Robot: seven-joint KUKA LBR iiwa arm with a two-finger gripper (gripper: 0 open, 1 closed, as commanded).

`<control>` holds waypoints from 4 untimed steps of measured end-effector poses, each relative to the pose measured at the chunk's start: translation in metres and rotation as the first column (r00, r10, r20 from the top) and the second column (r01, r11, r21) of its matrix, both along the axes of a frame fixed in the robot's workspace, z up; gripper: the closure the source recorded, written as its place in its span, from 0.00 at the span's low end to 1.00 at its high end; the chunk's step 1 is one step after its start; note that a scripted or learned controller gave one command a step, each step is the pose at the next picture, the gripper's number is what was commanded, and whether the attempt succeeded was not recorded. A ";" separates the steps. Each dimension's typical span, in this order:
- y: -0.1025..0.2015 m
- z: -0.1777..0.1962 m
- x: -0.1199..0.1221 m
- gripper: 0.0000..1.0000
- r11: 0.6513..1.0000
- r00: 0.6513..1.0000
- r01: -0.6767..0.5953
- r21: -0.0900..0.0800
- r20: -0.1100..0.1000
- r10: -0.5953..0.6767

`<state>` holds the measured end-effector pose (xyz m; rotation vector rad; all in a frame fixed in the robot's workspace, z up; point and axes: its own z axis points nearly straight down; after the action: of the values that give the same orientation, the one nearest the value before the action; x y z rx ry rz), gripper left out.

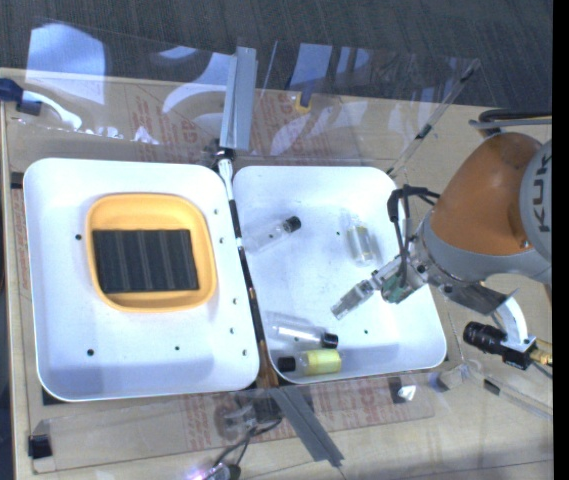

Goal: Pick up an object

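The right bin (414, 343) holds several small items. A clear vial with a black cap (277, 229) lies near its upper left. A clear bottle (362, 242) lies near the upper middle. Along the front wall lie a clear tube with a dark cap (304, 333) and a yellow vial with a black cap (313, 362). My gripper (350, 303) reaches in from the right and hangs low over the bare middle of this bin, pointing down and left. It is apart from all of these items, and nothing shows in its grasp.
The left bin (54, 348) holds a yellow tray with a black ribbed insert (146, 258). A metal divider (236, 98) stands behind the bins, with clear plastic panels beside it. The grey and orange arm (484, 218) overhangs the right bin's right edge.
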<state>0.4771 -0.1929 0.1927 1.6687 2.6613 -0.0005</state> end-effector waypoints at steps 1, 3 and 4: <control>0.041 -0.016 0.080 0.00 0.996 0.996 -0.092 0.001 -0.003 0.092; 0.064 -0.007 0.180 0.00 0.957 0.957 -0.290 0.000 0.000 0.290; 0.064 -0.006 0.180 0.00 0.957 0.957 -0.290 0.000 0.000 0.290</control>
<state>0.6570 -0.1291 0.1866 1.2604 2.8769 -0.0004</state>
